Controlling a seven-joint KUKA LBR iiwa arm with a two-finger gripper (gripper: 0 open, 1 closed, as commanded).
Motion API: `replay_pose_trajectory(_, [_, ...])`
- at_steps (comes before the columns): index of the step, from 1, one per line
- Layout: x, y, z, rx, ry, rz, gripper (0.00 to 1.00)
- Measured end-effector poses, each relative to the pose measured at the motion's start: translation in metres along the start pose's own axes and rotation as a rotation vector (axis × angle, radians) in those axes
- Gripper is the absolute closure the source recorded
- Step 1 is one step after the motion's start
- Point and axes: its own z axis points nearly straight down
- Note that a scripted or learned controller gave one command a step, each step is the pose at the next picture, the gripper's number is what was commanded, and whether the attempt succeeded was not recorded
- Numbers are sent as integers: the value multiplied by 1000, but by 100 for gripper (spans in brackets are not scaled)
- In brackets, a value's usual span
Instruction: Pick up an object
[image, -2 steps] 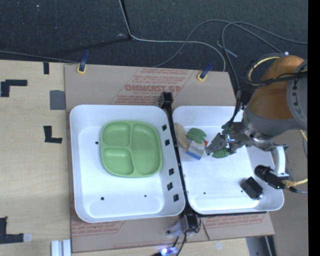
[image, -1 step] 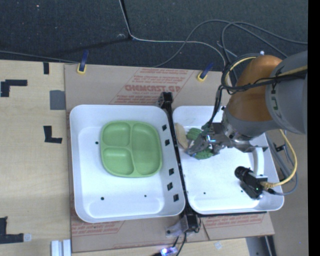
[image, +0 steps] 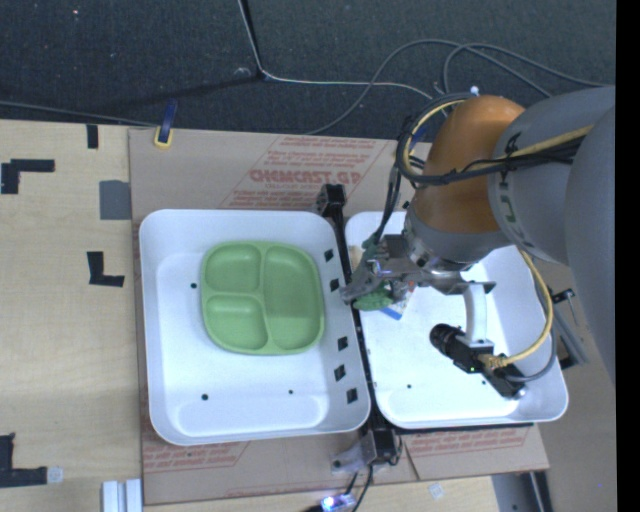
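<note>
In the camera view, the arm is reaching in from the right, and its jaws (image: 378, 283) are hanging low over the left edge of the right bin (image: 520, 405), right of centre in the frame, probably lining up a grab. Whether they are released or clenched, I cannot tell. Just beneath them a small green and blue object (image: 381, 303) is lying, mostly hidden. The green divided plate (image: 263, 297) is sitting in the left bin (image: 165, 330).

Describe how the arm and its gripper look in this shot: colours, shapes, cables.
The grey KUKA arm has smooth, rounded metal-look segments and a bulbous orange band above the wrist. Yellow and dark cables loop beside that band, and another yellow cable curves lower down. The small silver-grey two-finger gripper looks mechanical and cluttered.
</note>
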Motion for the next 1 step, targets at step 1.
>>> replay_pose_trajectory(1, [46, 13, -7, 0, 0, -1, 100])
